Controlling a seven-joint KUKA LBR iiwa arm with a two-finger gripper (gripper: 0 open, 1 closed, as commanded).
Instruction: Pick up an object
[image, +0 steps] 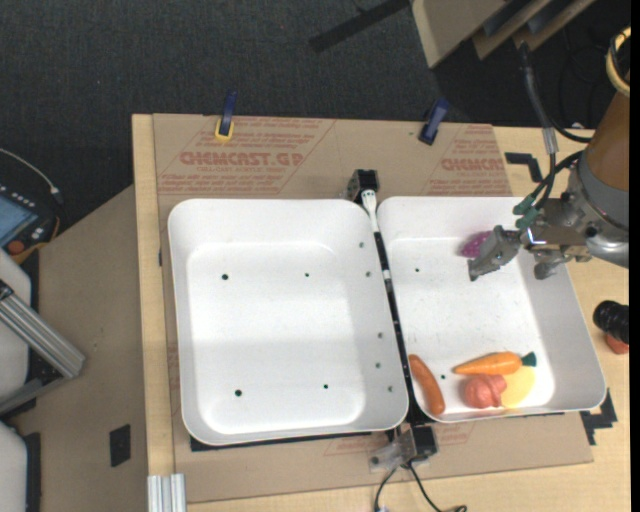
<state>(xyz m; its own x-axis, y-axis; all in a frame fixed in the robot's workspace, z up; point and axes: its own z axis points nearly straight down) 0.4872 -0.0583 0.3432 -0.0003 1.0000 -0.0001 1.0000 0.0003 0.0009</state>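
The hand (512, 255) hangs over the right bin (440, 310), beside a purple object (476, 243); its finger state I cannot tell

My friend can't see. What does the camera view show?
A robot arm's tool hangs over the right white bin, beside a purple toy. A toy carrot, sausage, and pink and yellow pieces lie near its front edge.

A white bin (440, 300) lies directly below my gripper (518, 262). A second white bin (270, 320) touches it on the side away from my gripper. Both rest on a printed cardboard sheet (300, 150). A blue clamp (226, 118) and a second blue clamp (434, 120) sit on the sheet's edge. A black clip (363, 185) sits where the bins meet.
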